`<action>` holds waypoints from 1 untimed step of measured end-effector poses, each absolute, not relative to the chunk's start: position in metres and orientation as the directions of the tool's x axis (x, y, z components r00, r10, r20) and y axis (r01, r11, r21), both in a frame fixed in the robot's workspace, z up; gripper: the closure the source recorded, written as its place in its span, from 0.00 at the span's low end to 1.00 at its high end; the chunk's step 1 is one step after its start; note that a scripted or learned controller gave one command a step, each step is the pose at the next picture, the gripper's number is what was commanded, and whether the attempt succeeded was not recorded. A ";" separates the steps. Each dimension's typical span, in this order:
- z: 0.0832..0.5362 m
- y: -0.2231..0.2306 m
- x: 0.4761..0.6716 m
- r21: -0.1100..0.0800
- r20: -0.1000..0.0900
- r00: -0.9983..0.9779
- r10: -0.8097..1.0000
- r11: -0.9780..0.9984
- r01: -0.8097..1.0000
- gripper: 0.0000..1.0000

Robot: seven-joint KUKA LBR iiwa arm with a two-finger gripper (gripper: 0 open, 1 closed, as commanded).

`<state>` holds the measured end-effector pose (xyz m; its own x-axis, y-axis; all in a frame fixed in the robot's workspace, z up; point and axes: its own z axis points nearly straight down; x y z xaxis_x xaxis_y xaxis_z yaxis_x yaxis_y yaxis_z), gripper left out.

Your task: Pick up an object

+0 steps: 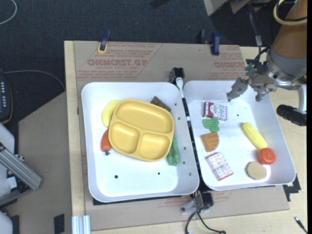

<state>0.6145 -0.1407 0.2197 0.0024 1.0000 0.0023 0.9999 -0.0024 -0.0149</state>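
Observation:
My gripper [248, 91] hangs over the far side of the right bin [285, 130], open, with nothing between its two grey fingers [237, 89]. Just in front of it and to the left lies a red and white carton [215, 110], with a green piece [211, 125] and an orange wedge [210, 141] below that. A yellow corn cob [254, 134], a red tomato [266, 155], a tan round biscuit [256, 170] and a red and white packet [220, 165] lie nearer the front.
The left bin [92, 169] holds a yellow divided plate [141, 129], with a yellow fruit [109, 112], a red pepper [105, 143], a green vegetable [173, 153] and a brown item [158, 103] around its edges. A black clamp [177, 74] sits between the bins.

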 end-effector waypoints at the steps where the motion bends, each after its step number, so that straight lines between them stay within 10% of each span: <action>1: 0.228 -0.141 0.617 -0.001 0.000 0.000 1.000 0.000 1.000 0.00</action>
<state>0.6172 -0.1406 0.2279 0.0000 1.0000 0.0000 1.0000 0.0000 -0.0006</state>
